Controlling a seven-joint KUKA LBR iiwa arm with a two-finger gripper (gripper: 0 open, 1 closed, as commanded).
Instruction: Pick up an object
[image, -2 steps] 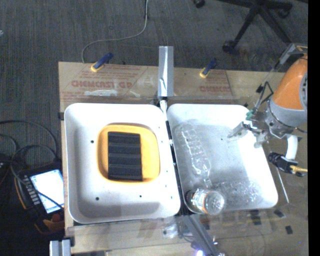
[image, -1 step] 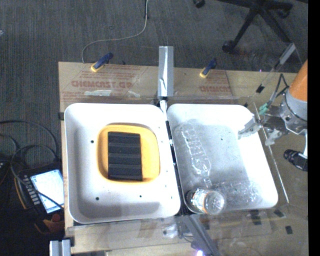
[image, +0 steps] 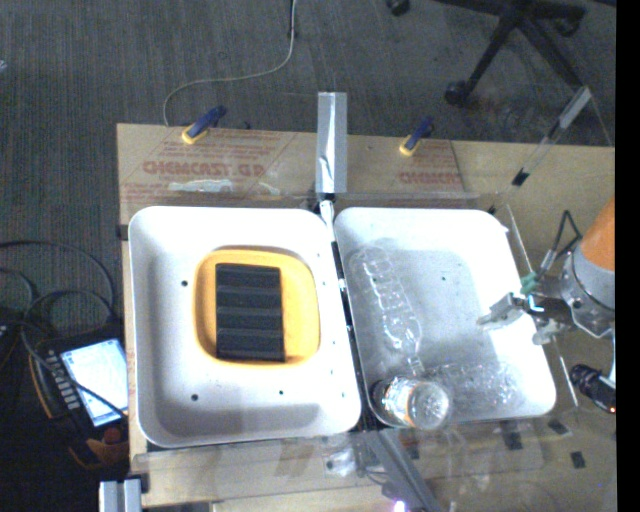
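A yellow block with a black ridged top (image: 250, 310) lies flat in the middle of the left bin (image: 160, 400). In the right bin (image: 470, 250) a clear plastic bottle (image: 392, 300) lies along the left wall. A round clear container (image: 414, 403) sits at that bin's front left corner. My gripper (image: 521, 319) hangs over the right bin's right rim, open, with nothing between its fingers. It is well to the right of the bottle.
A metal post (image: 330, 150) stands behind the seam between the bins. Two blue-and-yellow clamps (image: 203, 124) (image: 416, 136) hold the board at the back. Cables and a small device (image: 90, 375) lie on the floor at left.
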